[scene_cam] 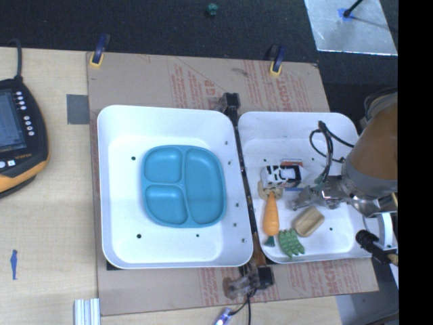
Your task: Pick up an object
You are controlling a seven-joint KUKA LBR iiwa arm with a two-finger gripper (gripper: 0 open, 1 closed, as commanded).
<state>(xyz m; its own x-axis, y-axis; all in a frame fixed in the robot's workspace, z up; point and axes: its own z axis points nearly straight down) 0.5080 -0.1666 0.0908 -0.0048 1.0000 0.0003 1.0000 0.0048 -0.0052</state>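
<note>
The right bin [338, 124] holds several small things. An orange carrot-shaped toy [270, 215] lies near its left wall, with a green leafy piece [291, 244] just below it. A tan rounded block [308, 221] rests in the middle of the bin. A white and black item [281, 173] with a red edge sits farther back. My gripper [306, 198] reaches in from the right and hangs low over the bin, just above the tan block and to the right of the carrot. Nothing shows between its tips.
The left bin [115, 124] contains a blue divided plate [183, 185]. A black and orange pendant [17, 137] lies on the bench at the far left. Two clamps [99, 49] [275, 58] pin the cardboard mat's back edge.
</note>
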